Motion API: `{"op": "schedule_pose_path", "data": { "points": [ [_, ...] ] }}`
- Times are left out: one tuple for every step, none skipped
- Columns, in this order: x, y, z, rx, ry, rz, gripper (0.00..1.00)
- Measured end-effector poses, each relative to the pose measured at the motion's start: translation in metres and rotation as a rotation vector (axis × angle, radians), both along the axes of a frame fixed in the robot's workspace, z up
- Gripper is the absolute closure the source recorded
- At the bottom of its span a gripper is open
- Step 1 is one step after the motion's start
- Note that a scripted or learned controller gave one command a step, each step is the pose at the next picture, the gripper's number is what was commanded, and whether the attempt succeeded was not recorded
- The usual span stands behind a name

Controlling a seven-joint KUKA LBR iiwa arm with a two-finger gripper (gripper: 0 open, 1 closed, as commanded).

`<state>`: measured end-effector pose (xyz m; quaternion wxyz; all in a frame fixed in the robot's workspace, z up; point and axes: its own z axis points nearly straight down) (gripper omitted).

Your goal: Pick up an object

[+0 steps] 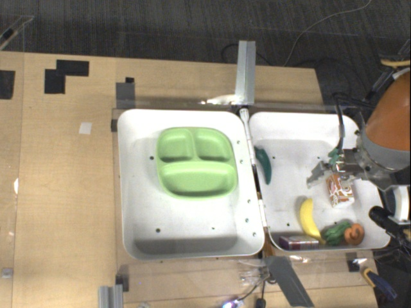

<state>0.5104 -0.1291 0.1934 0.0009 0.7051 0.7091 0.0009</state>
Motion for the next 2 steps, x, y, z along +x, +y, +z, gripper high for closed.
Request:
{"op": "schedule_pose_path", "data": {
  "points": [
    [-0.019, -0.007, -0.102, -0.002, -0.012, 0.078, 0.0],
    [-0.015, -0.004, -0.091, 0.001, -0.019, 0.081, 1.0]
  ]
}}
